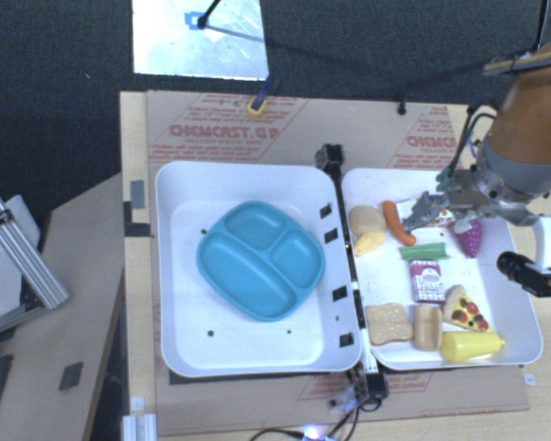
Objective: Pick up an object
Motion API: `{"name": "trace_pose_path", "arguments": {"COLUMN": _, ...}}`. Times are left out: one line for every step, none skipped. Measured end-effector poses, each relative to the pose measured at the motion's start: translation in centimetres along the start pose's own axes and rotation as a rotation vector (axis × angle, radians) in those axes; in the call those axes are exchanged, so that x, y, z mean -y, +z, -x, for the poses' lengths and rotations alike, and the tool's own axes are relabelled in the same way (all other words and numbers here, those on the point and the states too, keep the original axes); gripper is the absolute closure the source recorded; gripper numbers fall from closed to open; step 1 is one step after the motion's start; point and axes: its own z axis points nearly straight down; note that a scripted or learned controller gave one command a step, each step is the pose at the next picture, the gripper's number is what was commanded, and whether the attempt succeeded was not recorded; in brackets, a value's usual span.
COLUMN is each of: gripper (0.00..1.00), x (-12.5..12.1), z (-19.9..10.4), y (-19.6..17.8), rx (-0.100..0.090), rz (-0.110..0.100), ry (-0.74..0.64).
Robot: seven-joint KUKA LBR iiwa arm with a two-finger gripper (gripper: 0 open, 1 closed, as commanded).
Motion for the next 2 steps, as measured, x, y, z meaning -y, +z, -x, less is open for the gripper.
{"name": "trace_pose_path", "arguments": {"gripper": 0.00, "x": -0.2, "z": 0.0, "y": -0.5, "rx": 0.001, "rz": 0.010, "ry": -0.002}}
{"name": "trace_pose_path", "arguments": {"gripper": 0.00, "x": 0.3, "z": -0.2, "y": 5.6, "rx": 0.001, "rz": 0.006, "ry": 0.001}}
